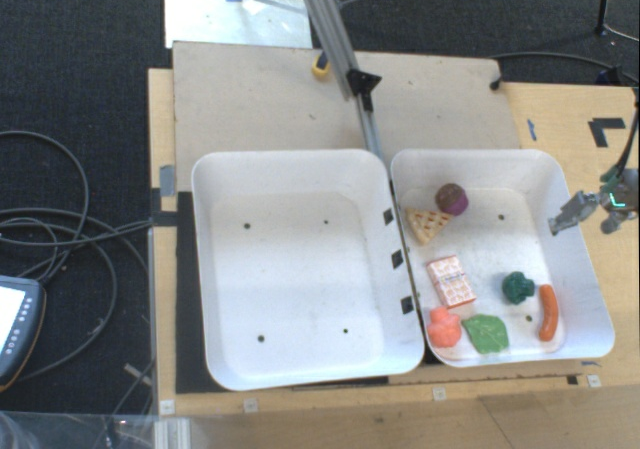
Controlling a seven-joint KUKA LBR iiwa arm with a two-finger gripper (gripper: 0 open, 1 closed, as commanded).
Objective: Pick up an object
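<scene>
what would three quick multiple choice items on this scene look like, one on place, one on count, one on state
1. Where do the toy foods lie?
A. left bin
B. right bin
C. on the bench

2. How many items are in that bin?
A. three
B. ten
C. seven

3. Where is the gripper relative to the items?
A. at the right rim, apart from them
B. pressed on the box
C. over the left bin

Key: 1 B, the items all sit in the right bin. 2 C, purple ball, wedge, box, orange piece, green leaf, broccoli, sausage. 3 A, the gripper is by the right rim, touching no item.
</scene>
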